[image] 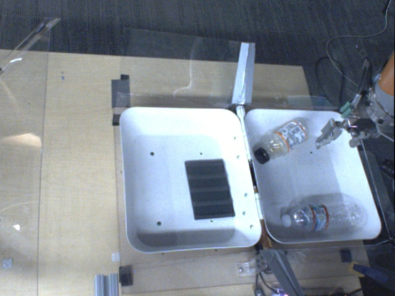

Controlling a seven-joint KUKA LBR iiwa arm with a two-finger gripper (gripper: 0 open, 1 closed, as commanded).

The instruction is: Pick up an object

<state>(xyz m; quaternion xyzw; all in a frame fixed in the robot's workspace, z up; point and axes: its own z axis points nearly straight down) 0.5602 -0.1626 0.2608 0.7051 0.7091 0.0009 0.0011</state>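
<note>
The right bin (pixel 345 171) holds two bottles. A small bottle (pixel 282 139) with a black cap and a yellow-brown label lies tilted near the bin's back left corner. A clear plastic water bottle (pixel 322 216) with a blue label lies on its side along the front wall. My gripper (pixel 340 137) hangs over the back right part of this bin, to the right of the small bottle and apart from it. Its fingers (pixel 325 134) are spread open with nothing between them.
The left bin (pixel 142 165) holds a flat black ridged pad (pixel 209 189) near its middle. A metal post (pixel 243 73) rises behind the seam between the bins. Cables (pixel 345 60) run at the back right. A wooden bench (pixel 62 165) surrounds the bins.
</note>
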